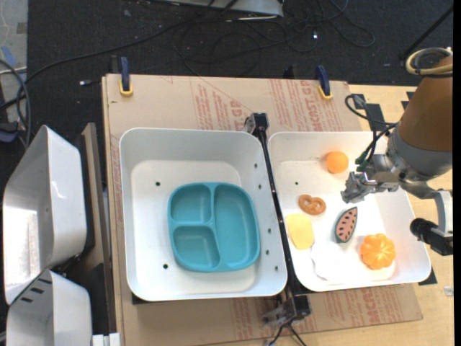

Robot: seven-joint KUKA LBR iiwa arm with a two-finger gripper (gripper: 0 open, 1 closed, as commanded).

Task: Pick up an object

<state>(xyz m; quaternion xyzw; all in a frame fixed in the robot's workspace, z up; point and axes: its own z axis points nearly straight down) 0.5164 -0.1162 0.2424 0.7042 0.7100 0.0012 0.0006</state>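
While your tool (358, 187) hovers in the right bin (418, 265) above the watermelon slice (346, 225) — just below the orange ball (336, 162) — you cannot tell its state.

the light over my bench is bright and even, seemingly from overhead. the two white bins (194, 139) come out near washed-out, with little detail on their walls, and the spare bins at nine o'clock (39, 207) show a soft sheen. shadows are short and faint; the clearest sits under the teal tray (214, 226). toward twelve o'clock the floor goes dark and its cables turn grainy. my arm (428, 125) at three o'clock looks slightly soft. edges show mild blur overall.
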